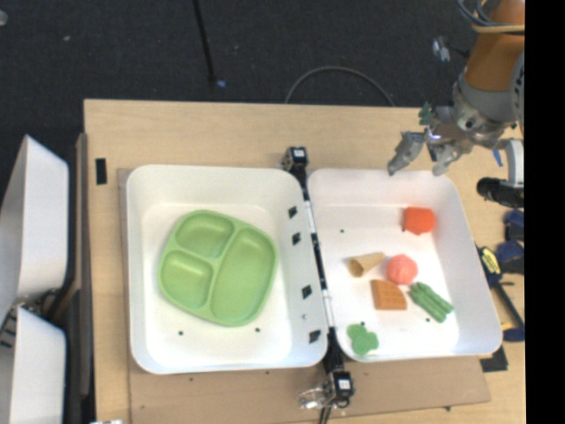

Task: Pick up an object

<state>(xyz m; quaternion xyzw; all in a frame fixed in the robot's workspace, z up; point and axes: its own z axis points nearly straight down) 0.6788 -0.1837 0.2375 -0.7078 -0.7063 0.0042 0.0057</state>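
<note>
The scene was evenly and brightly lit from above. The two white bins (300, 263) were near overexposed, their walls washed out with little surface detail. Shadows were soft and faint, pooling slightly under the green plate (217, 268). The dark floor (177, 34) beyond the tabletop (221, 131) lost detail. The whole picture was mildly soft and grainy, and small things had blurred edges.

A divided plate (217, 268) lies in the left bin (141, 343); several toy foods (402, 269) lie in the right bin (472, 325).
</note>
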